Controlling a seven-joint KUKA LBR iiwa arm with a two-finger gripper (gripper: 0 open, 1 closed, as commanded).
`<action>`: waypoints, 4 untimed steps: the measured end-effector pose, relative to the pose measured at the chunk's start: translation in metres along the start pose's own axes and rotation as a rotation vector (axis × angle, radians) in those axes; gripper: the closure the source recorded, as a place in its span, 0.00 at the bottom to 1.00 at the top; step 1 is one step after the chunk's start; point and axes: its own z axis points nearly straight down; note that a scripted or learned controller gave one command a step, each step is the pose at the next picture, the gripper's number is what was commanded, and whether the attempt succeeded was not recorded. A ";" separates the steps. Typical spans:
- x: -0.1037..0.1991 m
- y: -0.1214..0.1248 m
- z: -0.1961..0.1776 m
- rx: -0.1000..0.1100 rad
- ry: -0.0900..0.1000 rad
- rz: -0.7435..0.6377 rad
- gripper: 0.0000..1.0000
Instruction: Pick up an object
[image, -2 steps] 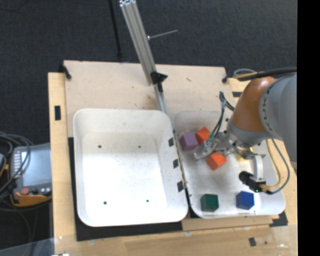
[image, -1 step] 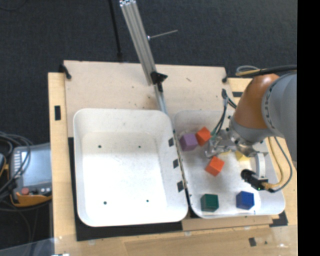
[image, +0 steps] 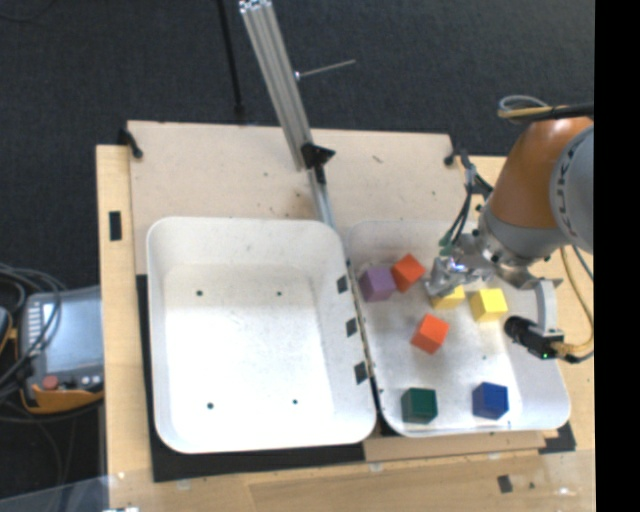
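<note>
The right bin (image: 530, 405) holds several small blocks: a purple cube (image: 376, 283), an orange cube (image: 407, 271), a second orange cube (image: 430, 332), a yellow cube (image: 489, 302), a green cube (image: 420, 404) and a blue cube (image: 490, 399). My gripper (image: 447, 281) is low over the bin's upper middle, right on top of another yellow block (image: 449, 296) that peeks out beneath it. The fingers are hidden by the wrist body.
The left bin (image: 170, 300) lies beside the right one. A slanted metal pole (image: 285, 95) rises from the bench behind the bins. A black-cabled fitting (image: 530, 335) hangs off the arm over the right bin's right side.
</note>
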 end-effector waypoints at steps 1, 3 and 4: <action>0.001 0.005 -0.065 -0.001 0.000 -0.001 1.00; 0.045 0.024 -0.115 0.005 0.001 -0.003 1.00; 0.097 0.034 -0.116 0.004 0.001 -0.004 1.00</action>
